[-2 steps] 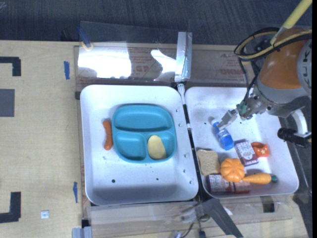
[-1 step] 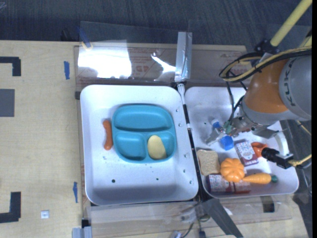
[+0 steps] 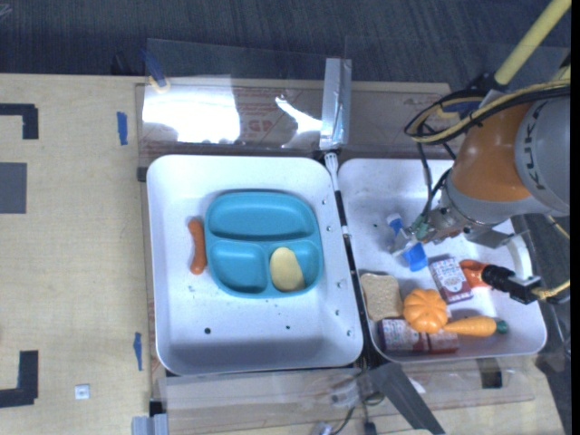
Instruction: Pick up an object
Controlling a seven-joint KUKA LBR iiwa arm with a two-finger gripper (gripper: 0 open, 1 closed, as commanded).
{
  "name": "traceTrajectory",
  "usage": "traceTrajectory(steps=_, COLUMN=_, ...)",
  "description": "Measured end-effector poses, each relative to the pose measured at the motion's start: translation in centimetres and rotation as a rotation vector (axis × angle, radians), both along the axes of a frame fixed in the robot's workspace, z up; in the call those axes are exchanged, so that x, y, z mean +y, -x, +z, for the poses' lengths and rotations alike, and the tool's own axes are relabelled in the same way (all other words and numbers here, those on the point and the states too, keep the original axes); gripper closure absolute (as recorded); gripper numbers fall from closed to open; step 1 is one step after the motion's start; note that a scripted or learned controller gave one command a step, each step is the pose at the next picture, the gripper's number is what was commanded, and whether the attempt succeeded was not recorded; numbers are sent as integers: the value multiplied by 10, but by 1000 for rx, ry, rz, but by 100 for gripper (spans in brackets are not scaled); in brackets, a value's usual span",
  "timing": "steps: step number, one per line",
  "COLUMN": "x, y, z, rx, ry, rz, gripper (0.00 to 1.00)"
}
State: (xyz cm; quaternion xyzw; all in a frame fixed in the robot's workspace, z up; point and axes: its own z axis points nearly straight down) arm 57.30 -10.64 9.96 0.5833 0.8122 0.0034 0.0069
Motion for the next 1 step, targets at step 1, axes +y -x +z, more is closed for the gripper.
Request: traceTrajectory(steps=1, x=56, y=-23, z=110, rx=9, ry=-5, rz=-160, gripper=100)
